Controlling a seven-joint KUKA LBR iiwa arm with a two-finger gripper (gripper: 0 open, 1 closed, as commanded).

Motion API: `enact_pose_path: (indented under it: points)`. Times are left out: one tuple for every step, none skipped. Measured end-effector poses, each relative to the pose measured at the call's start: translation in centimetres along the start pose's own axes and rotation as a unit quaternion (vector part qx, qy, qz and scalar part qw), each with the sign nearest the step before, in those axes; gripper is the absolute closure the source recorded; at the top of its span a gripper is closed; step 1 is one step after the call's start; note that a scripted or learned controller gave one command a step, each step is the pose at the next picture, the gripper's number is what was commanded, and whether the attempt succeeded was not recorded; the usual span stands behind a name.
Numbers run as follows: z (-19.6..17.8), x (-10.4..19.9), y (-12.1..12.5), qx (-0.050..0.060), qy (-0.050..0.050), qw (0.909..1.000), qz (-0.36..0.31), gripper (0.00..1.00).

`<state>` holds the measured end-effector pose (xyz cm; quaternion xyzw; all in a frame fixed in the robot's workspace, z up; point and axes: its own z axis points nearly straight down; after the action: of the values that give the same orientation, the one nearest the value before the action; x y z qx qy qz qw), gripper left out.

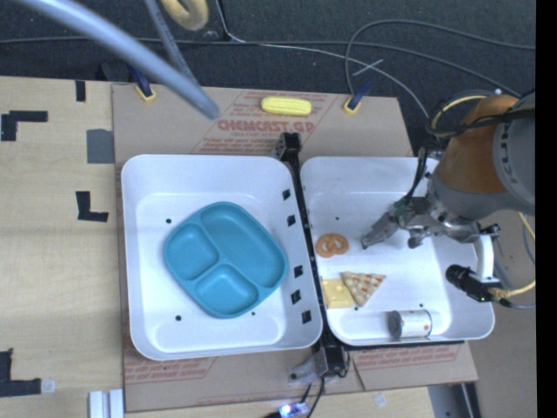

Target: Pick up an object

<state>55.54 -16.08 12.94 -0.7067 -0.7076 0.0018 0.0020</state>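
Cardboard covered the bench under two white bins, and the left bin held a blue tray with three compartments. Taking the right bin as the landmark, a pretzel lay near its left wall, a pizza slice and a yellow block (touching each other) sat just below the pretzel, and a small can lay on its side by the bin's near wall. The gripper hung over the bin's middle, just right of the pretzel, holding nothing, though whether it was wide or narrow I cannot tell.
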Motion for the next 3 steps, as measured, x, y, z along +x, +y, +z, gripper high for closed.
enact_pose_path:
  points:
    - [-1.2, 0.0, 0.1, -0.001, 0.0, 1.0, -0.001, 1.0]
    - [-6.0, -0.9, -0.1, -0.004, -0.001, 1.0, 0.0, 1.0]
    - [-11.2, -0.9, 0.0, -0.004, -0.001, 1.0, 0.0, 1.0]
